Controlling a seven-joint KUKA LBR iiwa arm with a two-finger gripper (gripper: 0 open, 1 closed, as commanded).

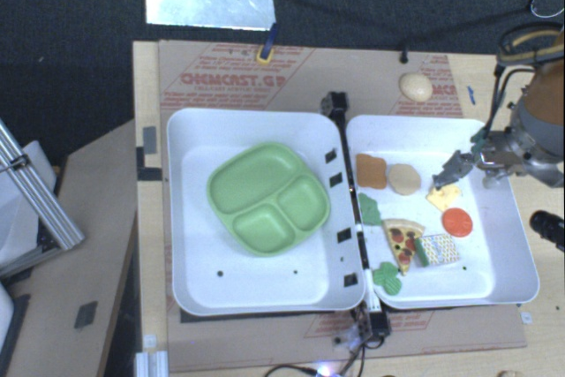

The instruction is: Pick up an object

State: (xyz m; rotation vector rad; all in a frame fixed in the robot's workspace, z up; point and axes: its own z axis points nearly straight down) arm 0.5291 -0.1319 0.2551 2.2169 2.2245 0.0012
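Observation:
The right bin (508,274) holds small toy foods: a brown toast slice (372,171), a beige round piece (405,179), a yellow cheese wedge (445,196), a red tomato slice (457,222), a pizza slice (403,240), a patterned block (439,250) and green leaf pieces (369,211) (387,277). My gripper (455,167) reaches in from the right and hangs just above the cheese wedge. Nothing shows between its fingers.
The left bin (190,137) holds a green three-compartment plate (268,198). A beige egg-like ball (416,86) lies on the cardboard behind the right bin. A black divider clip strip (349,190) runs between the bins.

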